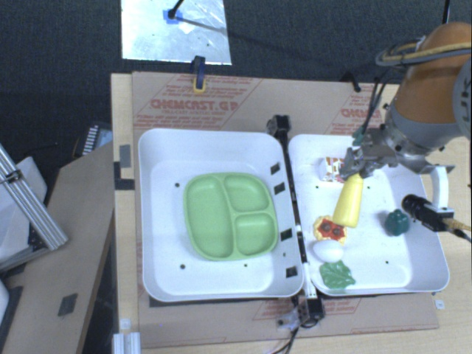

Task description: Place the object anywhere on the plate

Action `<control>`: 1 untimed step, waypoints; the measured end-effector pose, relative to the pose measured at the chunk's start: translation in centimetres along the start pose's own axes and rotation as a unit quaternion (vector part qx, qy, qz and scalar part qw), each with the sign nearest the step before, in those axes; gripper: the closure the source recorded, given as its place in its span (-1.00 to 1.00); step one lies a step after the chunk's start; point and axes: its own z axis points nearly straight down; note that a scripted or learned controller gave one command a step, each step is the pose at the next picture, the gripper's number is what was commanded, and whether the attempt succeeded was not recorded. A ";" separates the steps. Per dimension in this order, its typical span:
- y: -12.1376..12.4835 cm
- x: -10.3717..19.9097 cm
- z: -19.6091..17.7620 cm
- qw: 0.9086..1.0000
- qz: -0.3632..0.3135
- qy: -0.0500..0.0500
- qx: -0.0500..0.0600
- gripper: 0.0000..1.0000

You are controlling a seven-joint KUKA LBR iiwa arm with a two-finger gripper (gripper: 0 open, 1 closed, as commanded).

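Note:
A light green divided plate (227, 216) lies in the middle of the left bin (158, 153). In the right bin (420, 271), a long yellow object (348, 200) lies at a slant near the bin's left side. My gripper (355, 165) is right over the yellow object's upper end and seems to touch it. The wrist hides how the grip stands. The grey arm with its orange band (435, 57) comes in from the upper right.
Also in the right bin are a small white and red item (329, 169) beside the gripper, a red and yellow piece (330, 229), a white egg (329, 251), a green leafy piece (337, 275) and a dark teal object (397, 222). A black divider (289, 198) separates the bins.

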 end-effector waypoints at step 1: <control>1.9 5.0 -0.4 1.000 0.000 0.000 0.000 1.00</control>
